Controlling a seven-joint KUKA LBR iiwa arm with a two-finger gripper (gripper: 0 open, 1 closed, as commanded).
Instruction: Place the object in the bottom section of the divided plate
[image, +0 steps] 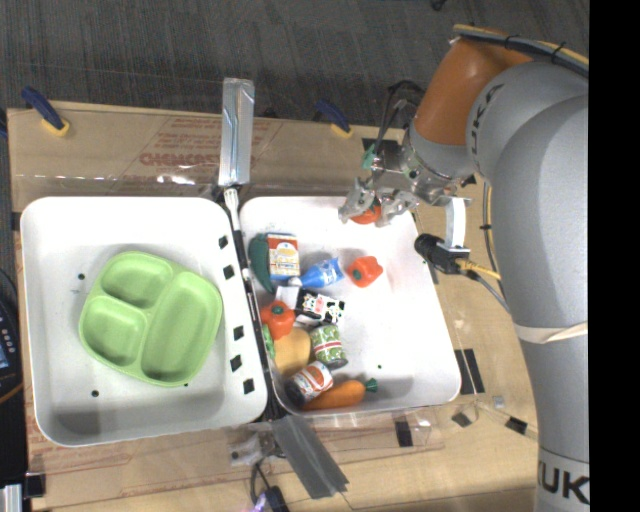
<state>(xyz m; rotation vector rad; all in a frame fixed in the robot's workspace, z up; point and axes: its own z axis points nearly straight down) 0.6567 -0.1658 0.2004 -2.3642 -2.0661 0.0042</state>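
My pincer (372, 207): up at the far edge of the right bin (432, 330), pinching a small orange-red thing (366, 214) that shows between my fingers
Green plate (150, 317): lies in the left bin (50, 300), three sections, well apart from my pincer
Right bin's heap: a carton (284, 256), a blue packet (322, 274), a red pepper (365, 270), a cow-patterned box (321, 307), a tomato (279, 319), a can (327, 345), a carrot (336, 394)
My arm (520, 150): reaches in from the right, orange band above the wrist
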